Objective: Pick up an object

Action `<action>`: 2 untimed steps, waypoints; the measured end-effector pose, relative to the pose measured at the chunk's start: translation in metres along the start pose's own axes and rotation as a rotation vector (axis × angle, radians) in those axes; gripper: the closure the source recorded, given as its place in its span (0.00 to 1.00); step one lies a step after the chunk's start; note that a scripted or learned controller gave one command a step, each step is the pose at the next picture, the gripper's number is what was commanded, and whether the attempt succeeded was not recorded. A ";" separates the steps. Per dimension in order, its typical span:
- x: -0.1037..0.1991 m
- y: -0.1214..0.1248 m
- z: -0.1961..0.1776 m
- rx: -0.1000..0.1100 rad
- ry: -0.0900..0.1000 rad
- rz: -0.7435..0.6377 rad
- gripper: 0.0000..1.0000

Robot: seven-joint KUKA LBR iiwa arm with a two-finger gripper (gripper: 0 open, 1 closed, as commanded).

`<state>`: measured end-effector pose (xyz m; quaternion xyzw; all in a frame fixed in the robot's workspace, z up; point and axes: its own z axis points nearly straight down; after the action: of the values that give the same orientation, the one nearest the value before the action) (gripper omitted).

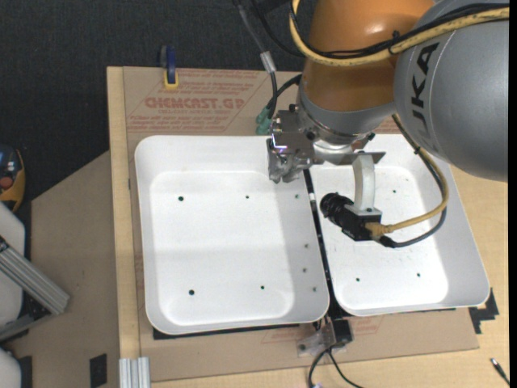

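My gripper (321, 168) hangs below the orange wrist band, over the seam between the two white bins and near their back edge. The big grey and orange arm covers most of it from above. A black connector (342, 214) with a yellow cable (412, 223) hangs from the gripper body over the right bin (420, 281). The left bin (218, 249) shows its white floor with small dark dots.
A small green item (264, 123) sits just behind the bins' back rim, beside the gripper. A blue and yellow clamp (169, 66) holds the cardboard sheet (202, 95) at the back left. Grey metal framing (32, 281) lies off the bench's left side.
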<state>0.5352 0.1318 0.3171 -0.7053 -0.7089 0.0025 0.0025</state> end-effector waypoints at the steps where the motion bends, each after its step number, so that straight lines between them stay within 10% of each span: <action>1: -0.100 -0.012 -0.003 -0.004 -0.003 0.016 1.00; 2: -0.058 0.015 -0.131 -0.024 0.003 0.001 1.00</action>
<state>0.5509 0.0740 0.4479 -0.7058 -0.7084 -0.0072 -0.0050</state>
